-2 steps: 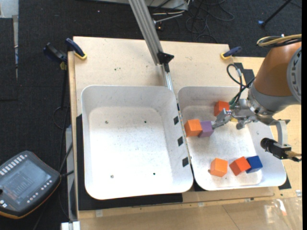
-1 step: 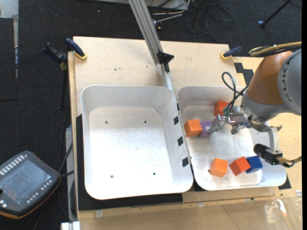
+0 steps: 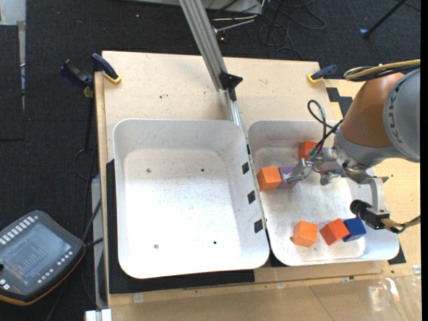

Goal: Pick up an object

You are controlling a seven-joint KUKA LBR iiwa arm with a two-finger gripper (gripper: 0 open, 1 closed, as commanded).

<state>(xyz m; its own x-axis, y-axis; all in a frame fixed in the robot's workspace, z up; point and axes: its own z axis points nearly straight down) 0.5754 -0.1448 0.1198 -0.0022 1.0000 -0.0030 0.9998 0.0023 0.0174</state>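
Beside the orange cube (image 3: 270,177) in the right bin (image 3: 281,249): hand (image 3: 299,173) lowered, purple block (image 3: 287,178) adjacent; grip state cannot be told.

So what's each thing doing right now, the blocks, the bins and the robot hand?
Gripper: low in the right bin, beside a purple block.
Purple block: touching an orange block.
Orange block: flat, near the divider.
Right bin: holds blocks.
Left bin: flat on the bench.
Blue block: against a red-orange block.

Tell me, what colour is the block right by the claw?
Orange, seen in the camera view beside the claw.
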